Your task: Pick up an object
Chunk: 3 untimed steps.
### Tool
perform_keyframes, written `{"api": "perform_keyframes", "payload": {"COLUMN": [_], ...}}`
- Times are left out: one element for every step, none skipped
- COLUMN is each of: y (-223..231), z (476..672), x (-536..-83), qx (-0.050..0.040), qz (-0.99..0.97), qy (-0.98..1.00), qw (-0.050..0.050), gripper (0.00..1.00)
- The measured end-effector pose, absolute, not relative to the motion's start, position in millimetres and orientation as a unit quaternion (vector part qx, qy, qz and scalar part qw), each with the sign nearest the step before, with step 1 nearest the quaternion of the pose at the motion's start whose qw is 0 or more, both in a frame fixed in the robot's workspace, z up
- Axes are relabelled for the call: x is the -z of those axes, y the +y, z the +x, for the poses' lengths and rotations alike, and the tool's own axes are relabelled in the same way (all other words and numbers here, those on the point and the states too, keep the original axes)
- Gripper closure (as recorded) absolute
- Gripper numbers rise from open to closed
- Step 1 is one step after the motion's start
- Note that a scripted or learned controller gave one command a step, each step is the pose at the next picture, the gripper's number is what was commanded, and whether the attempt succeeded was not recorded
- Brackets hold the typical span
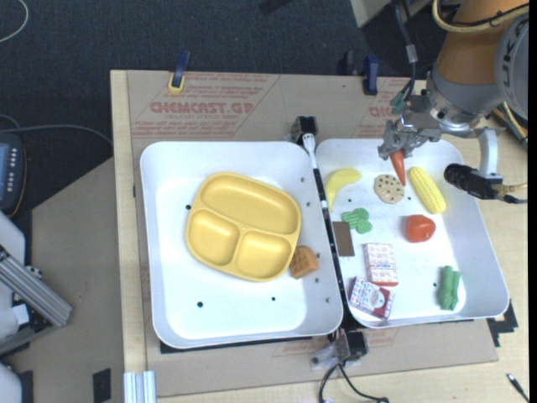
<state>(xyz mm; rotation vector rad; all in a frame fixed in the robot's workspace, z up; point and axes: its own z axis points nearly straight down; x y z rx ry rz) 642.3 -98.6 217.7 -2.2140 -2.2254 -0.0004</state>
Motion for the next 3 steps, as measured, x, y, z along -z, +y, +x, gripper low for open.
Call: {"api": "perform_keyframes", "payload": {"y": [-44.9, 3.0, -3.0], "z": [625.6, 628.6, 623.7], "x": [-212.5, -232.2, -215.5], "qx": [-0.0004, 0.0020, -0.0010], "qz": [-0.705, -0.705, -0.707], "qy": [-0.709, -0.709, -0.707], "qw": [0.002, -0.001, 0.001], "gripper": [1.00, 1.00, 1.00]}}
